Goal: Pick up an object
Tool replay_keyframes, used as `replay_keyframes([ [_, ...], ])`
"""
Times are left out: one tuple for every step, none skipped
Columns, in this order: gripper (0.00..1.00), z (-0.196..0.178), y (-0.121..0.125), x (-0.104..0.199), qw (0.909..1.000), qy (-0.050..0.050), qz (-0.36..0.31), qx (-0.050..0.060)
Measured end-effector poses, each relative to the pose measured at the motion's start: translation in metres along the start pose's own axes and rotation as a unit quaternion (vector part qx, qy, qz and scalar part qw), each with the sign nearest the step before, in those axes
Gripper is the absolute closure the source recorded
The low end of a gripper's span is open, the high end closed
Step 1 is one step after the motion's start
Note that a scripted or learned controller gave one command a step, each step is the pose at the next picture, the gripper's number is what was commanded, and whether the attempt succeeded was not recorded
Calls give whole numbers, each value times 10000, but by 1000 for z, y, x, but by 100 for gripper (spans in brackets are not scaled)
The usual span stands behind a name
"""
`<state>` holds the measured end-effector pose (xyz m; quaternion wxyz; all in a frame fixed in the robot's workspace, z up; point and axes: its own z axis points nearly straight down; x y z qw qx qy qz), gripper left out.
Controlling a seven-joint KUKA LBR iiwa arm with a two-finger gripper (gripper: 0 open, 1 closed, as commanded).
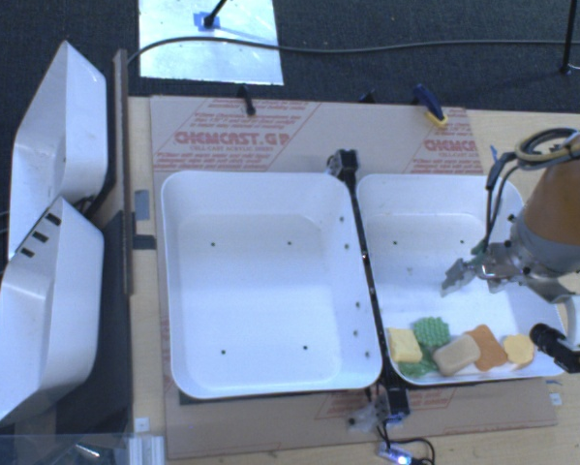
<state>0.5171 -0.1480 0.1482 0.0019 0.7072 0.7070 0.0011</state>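
- Lettering "CHEMCAST GP" in red on the brown board (pixel 231 129) under both bins, far side; a second red print at the far right (pixel 451 148) is cut off, reads approx "CHEMC...".
- Left bin (pixel 188 260): white, shallow, small dark dots on its floor.
- Right bin (pixel 406 197): holds all the objects, bunched along its near edge.
- Objects, left to right: yellow block (pixel 404 345), green bumpy piece (pixel 430 334) just behind it, tan block (pixel 456 355), orange block (pixel 487 346), small yellow piece (pixel 519 351). They touch or nearly touch each other.
- Gripper (pixel 461 275) sits over the right bin's middle, farther back than the row of objects, apart from them; nothing between its fingers. Can't tell whether fingers are spread or pressed together, too blurry.
- Arm (pixel 561 211) w/ orange band comes in from the right, covers the bin's right wall.
- Black clips (pixel 344 163) where the two bins meet at the far end; blue clamp (pixel 429 105) on the board's far edge.
- Two more white bins (pixel 52 250) stacked tilted at the left, off the bench.
- Metal plate (pixel 207 22) on dark floor beyond, cable across it.
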Motion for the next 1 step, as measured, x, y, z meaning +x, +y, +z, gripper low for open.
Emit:
replay_keyframes([
  [0, -34, -4, -14, 10000, -1, 2, 4],
])
